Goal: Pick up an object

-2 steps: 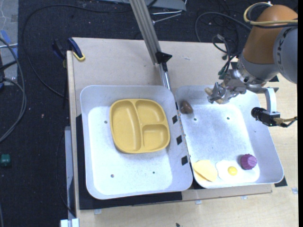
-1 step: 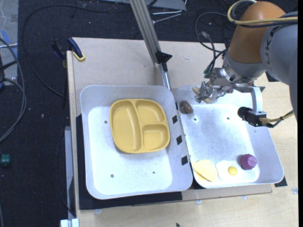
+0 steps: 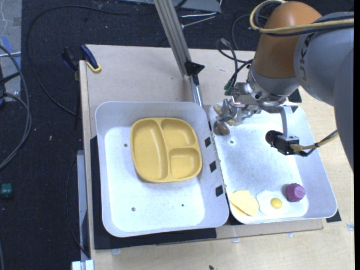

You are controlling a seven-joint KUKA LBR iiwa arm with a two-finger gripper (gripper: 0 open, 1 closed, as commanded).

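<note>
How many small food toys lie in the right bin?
3 along the near edge: a yellow slice, a fried egg and a purple piece. A brownish thing sits under the pincer at the far left corner; more may be hidden there.

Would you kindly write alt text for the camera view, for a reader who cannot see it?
A grey and orange robot arm reaches its tool down to the far left corner of the right bin, by a small brown object. A yellow divided plate lies in the left bin; a yellow slice, fried egg and purple piece sit along the right bin's near edge.
</note>
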